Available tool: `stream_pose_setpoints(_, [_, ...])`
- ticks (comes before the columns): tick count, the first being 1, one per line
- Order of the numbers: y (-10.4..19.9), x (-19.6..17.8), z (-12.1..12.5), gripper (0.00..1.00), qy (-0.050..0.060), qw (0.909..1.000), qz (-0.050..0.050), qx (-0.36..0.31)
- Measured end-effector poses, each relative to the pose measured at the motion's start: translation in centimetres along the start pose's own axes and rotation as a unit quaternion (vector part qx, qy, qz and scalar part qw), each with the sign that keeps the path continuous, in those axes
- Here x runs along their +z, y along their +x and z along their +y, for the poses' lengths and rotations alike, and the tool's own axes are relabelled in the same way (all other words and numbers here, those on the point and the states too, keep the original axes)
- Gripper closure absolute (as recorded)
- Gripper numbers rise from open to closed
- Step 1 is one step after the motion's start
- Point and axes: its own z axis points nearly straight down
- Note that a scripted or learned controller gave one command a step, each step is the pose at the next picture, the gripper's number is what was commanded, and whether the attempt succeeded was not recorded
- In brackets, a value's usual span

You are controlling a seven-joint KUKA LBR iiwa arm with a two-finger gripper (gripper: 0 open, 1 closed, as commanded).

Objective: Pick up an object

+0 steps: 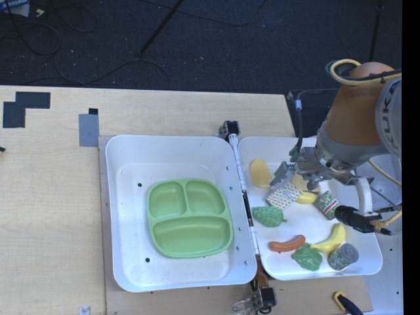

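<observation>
My gripper (pixel 296 177) hangs low over the right bin (pixel 374 258), its fingers spread apart with nothing between them. Just below it lies a white-and-green checkered pouch (pixel 283 195). A small yellow piece (pixel 306 198) and a green-and-white can (pixel 326 203) lie right beside it. Further left in the bin sit a pale yellow lump (pixel 260 172) and a green leafy toy (pixel 268 215). Toward the front lie an orange-red sausage (pixel 287 243), a banana (pixel 331 239), a second green toy (pixel 307 258) and a grey can (pixel 342 255).
The left bin (pixel 125 176) holds a green divided plate (pixel 189 216). A hinge strip (pixel 240 189) runs between the two bins. The arm's orange band (pixel 357 113) and black cabling (pixel 357 218) cover the right bin's right side.
</observation>
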Motion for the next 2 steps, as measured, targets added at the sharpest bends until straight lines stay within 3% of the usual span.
stream_pose_setpoints(1, [-5.9, -0.8, 3.4, 0.00, -0.001, 1.0000, -0.001, 0.001])
stream_pose_setpoints(2, [-10.3, 9.8, 3.6, 0.00, -0.002, 1.0000, 0.000, -0.001])
